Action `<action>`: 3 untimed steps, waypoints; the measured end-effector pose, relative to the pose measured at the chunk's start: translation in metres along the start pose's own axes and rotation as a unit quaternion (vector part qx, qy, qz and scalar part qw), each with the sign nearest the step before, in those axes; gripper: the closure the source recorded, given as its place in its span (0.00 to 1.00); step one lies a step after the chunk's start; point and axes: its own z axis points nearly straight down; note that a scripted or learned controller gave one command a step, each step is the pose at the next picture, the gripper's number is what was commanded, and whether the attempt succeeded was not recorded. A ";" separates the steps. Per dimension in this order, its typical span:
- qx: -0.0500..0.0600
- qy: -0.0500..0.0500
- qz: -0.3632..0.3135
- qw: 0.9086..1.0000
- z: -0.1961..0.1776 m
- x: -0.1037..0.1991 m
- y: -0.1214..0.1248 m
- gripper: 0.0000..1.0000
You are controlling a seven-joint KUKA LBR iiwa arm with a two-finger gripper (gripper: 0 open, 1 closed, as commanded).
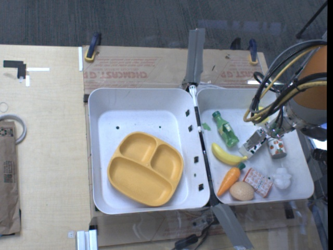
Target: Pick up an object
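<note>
Hovering low in the right bin (307,184), my pincer (255,141) sits at about the middle of that bin; I cannot tell how wide it stands, and I see nothing held in it. I judge this as the approach step: no object is lifted yet.

Going left to right from the pincer: far to its left, in the other bin (96,139), lies a yellow divided plate (146,168). Nearer, just to the left and a little above the pincer, the green bottle (225,129) lies flat. Its long axis runs from upper left to lower right, with the cap pointing up-left, away from the pincer. Directly below and slightly left is the banana (227,156), its right tip almost under the pincer, its axis slanting down to the right. Below that lie the carrot (228,180) and an egg-like brown object (242,191). Below and a bit right sits a red patterned packet (258,182). Just to the right is a small spotted cup (277,148), and lower right a white fluffy lump (282,178).

My guess is the banana's right end is the closest target. The next move calls for a short descent with the jaws set across its axis.
</note>
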 end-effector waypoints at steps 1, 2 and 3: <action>0.000 0.000 -0.062 0.998 0.084 0.021 0.032 0.00; 0.000 0.001 -0.128 0.992 0.084 0.023 -0.053 0.00; 0.000 0.001 -0.126 0.992 0.075 0.022 -0.053 1.00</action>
